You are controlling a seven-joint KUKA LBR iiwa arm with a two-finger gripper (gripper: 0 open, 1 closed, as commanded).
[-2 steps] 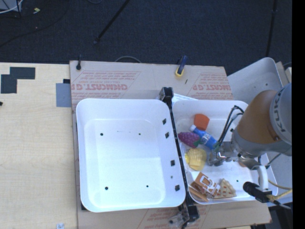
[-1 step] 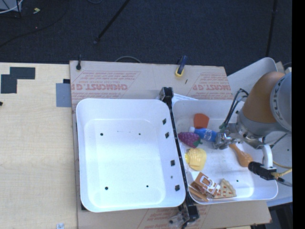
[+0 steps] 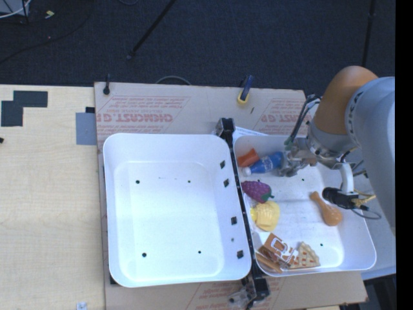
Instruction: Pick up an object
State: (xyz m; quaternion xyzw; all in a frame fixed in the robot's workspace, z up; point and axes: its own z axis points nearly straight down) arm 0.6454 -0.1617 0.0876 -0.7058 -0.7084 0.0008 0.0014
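Dark carpet with thin cables lies behind the desk (image 3: 45, 192), and a brown cardboard sheet (image 3: 168, 108) sits under two white bins so they stay side by side. Nothing lies in the left bin (image 3: 116, 166). All the toys sit in the right bin (image 3: 361, 250), so the arm (image 3: 361, 128) reaches in there from the right. The claw (image 3: 292, 166) hangs low at the top of that bin, just beside a blue bottle (image 3: 266, 163) and an orange toy (image 3: 248, 157). It is too small and dark to tell how the claw is set, and nothing can be seen in it. Purple grapes (image 3: 257, 189) and a yellow toy (image 3: 266, 216) lie near the middle wall. An orange drumstick (image 3: 326, 209) lies apart on the right. A pizza slice (image 3: 306, 257) and a waffle toy (image 3: 277, 249) rest at the near edge. The blue bottle looks like the one it wants, since it is closest.
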